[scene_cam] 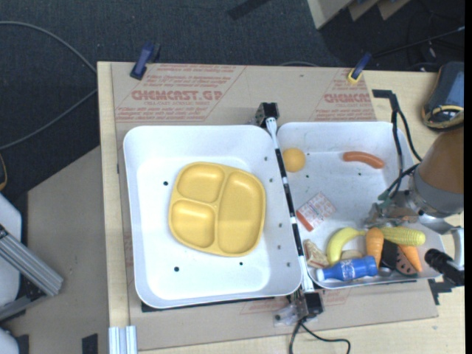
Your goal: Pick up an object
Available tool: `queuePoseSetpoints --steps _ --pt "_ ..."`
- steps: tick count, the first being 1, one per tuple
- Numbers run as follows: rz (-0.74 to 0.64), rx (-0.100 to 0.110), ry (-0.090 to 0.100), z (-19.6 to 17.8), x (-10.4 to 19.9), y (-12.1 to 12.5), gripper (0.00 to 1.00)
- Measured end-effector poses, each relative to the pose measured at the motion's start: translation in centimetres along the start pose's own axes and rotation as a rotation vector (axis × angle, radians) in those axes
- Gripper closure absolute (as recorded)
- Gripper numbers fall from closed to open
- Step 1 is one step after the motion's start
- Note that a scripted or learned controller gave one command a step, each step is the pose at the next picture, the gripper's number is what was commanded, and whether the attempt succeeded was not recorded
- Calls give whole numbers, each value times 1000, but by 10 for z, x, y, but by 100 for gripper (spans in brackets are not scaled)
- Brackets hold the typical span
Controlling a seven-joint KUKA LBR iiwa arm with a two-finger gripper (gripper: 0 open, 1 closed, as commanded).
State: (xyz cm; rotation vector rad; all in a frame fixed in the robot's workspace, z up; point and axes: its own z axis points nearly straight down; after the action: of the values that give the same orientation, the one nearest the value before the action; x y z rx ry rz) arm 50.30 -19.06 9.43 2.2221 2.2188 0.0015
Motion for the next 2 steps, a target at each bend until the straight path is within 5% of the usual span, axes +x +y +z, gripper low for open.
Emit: queuePoseSetpoints --steps 1,2 --pt "0 0 0 0 0 0 0" --pt "-3 -1 0 -105 31 35 0"
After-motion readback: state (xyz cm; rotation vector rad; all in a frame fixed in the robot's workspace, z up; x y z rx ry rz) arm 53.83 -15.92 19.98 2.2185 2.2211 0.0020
